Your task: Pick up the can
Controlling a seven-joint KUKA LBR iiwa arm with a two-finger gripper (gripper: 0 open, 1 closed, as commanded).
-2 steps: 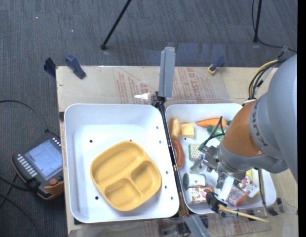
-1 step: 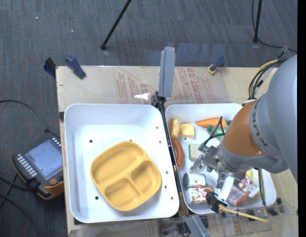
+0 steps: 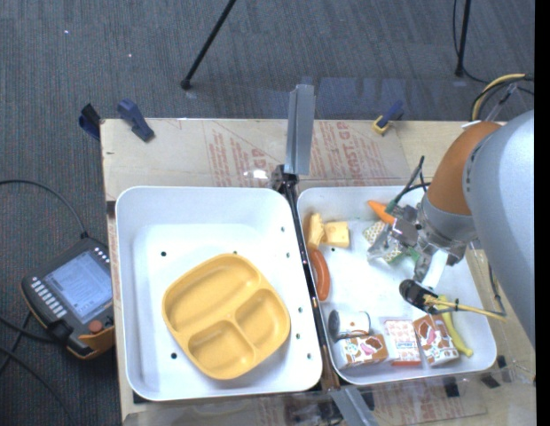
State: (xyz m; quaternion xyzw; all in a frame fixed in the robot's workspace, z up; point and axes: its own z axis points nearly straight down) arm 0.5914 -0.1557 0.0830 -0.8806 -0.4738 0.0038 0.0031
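Presently we are reading the bench from the left. The left bin (image 3: 133, 238) is carrying a yellow divided plate (image 3: 226, 318) and is posing no risk to the task.

In the right bin (image 3: 373, 287), the can (image 3: 353, 323) is lying on its side toward the near-left corner, its dark end facing left. It is sitting just beside a row of three small cartons (image 3: 401, 342) along the near wall. An orange-red item (image 3: 321, 275) is lying against the left wall just beyond the can, and two yellow blocks (image 3: 326, 232) are sitting farther back.

The gripper (image 3: 401, 240) is hanging toward the far middle of the right bin, well apart from the can. It is hovering over a pale speckled item (image 3: 377, 236), with a carrot (image 3: 379, 209) just beyond.

We are judging the main risk to be a closure on the wrong object, since the tool is sitting above clutter and not above the can. We are also noting a second risk. The can, being round and on its side, is likely to roll, or to be pushed against the cartons or the wall, if approached off-centre.

We cannot tell whether the gripper is wide or narrow, because the wrist and arm (image 3: 457, 189) are covering it from above. The speckled item is too blurred to identify, and the arm is hiding the bin's far-right corner.
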